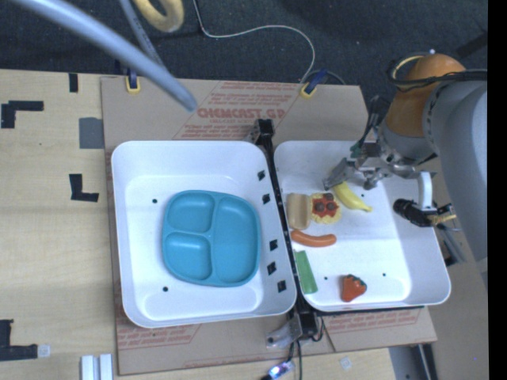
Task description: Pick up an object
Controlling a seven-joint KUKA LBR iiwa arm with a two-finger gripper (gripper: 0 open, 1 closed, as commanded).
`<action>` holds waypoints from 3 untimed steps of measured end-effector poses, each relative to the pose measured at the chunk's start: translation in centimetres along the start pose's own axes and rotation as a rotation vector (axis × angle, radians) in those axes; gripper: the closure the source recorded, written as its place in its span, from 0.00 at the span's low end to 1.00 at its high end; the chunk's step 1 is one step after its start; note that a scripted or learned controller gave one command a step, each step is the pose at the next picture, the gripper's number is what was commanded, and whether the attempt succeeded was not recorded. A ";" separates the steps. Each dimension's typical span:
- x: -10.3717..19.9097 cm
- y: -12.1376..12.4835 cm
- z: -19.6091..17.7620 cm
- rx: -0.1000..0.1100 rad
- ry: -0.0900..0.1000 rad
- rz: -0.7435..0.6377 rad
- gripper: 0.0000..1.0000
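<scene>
Cardboard (printed red) underlies both bins.

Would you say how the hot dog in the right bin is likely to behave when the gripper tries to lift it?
The hot dog is a smooth, rounded cylinder lying flat, so it may roll or slip from the fingers. It looks like a small toy, probably light. It lies apart from the green piece, leaving some room.

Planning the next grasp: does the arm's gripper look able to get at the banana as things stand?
Probably yes. The gripper hangs in the right bin just above the banana, which lies on the bin floor with nothing over it. The pizza slice sits close beside it and might get nudged.
</scene>
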State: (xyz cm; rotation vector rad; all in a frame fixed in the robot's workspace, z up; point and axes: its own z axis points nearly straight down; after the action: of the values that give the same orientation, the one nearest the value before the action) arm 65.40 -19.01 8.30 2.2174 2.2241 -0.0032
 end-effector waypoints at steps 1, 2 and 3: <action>0.0 0.1 -1.3 -0.004 -0.003 -0.001 1.00; 0.5 -0.5 -6.0 -0.002 0.002 0.001 1.00; 1.4 -0.3 -12.1 -0.006 0.001 0.000 1.00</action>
State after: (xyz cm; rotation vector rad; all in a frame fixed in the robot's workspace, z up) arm 65.14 -17.60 20.34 2.2157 2.2213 0.0047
